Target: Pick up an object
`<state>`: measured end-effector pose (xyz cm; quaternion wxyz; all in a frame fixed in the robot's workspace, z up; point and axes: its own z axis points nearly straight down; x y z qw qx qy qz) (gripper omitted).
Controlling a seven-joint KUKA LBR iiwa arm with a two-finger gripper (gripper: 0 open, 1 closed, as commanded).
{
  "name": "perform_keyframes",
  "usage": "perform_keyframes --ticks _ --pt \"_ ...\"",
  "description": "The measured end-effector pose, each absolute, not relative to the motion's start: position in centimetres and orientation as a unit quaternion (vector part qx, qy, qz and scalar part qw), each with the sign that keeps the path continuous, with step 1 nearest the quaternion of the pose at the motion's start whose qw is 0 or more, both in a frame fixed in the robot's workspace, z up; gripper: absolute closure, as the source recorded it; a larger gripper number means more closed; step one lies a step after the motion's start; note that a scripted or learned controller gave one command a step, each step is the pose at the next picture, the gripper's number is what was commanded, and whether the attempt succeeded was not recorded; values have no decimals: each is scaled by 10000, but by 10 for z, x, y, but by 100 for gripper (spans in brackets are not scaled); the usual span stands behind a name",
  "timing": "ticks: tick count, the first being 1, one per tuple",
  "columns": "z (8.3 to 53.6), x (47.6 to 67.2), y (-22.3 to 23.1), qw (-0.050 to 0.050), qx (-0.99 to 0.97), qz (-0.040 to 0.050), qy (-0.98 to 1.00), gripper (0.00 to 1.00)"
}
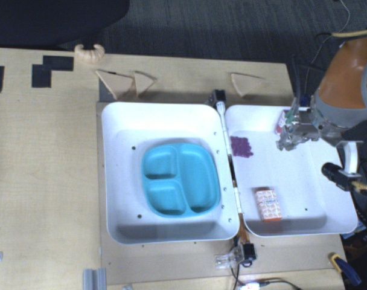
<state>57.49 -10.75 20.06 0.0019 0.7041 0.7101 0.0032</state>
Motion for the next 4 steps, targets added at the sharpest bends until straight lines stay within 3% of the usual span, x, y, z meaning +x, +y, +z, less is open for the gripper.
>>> perform_keyframes --ticks 1,2,3,4 --pt "196 526 -163 12 7063 3 7079 100" --pt "223 552 -80 8 7050 17 7092 100" --pt "165 510 -168 8 7068 -5 7075 100" --pt "176 513 -166 26 7054 18 7088 100"
